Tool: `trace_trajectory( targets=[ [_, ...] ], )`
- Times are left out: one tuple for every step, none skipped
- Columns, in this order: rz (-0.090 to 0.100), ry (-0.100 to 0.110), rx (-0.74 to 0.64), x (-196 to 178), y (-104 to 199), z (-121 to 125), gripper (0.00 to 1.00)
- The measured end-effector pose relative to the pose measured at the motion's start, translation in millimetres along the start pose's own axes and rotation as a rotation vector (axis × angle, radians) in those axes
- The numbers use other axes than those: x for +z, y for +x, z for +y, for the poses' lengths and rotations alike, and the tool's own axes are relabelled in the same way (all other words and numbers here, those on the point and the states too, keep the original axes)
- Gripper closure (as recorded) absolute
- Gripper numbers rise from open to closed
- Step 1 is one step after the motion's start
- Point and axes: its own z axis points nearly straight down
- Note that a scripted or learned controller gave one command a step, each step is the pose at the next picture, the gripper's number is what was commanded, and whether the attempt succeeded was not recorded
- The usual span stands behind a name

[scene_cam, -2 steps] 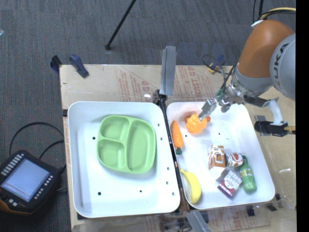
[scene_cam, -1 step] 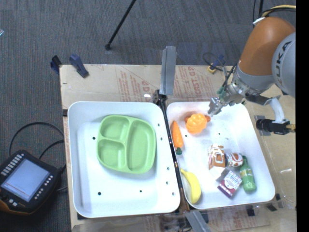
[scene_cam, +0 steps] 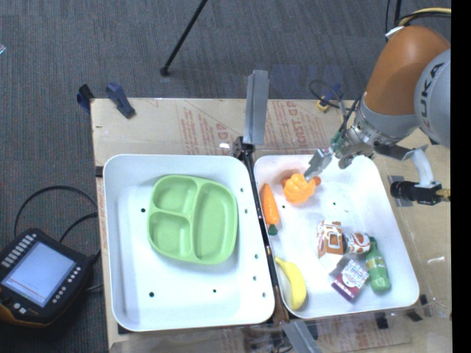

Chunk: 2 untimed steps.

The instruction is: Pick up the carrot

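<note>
Robotics lab here, KUKA arm (scene_cam: 408,72) over a cardboard-topped bench (scene_cam: 184,123), two white bins (scene_cam: 121,197), teach pendant (scene_cam: 40,274) on grey carpet (cable trailing), tripod leg (scene_cam: 188,28), toy food for test objects

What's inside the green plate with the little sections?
The green plate in the left bin has three sections, and all look bare. Whatever lies underneath the plate is covered, so that can't be seen.
</note>
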Motion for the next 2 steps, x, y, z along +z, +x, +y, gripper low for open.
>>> trace_trajectory(
  targets=[
    [0.001, 0.000, -0.159, 78.7, -27.3, -8.7, 0.00],
    [0.002, 0.001, -0.285, 122.9, -5.6, -22.1, 0.00]
  ],
)
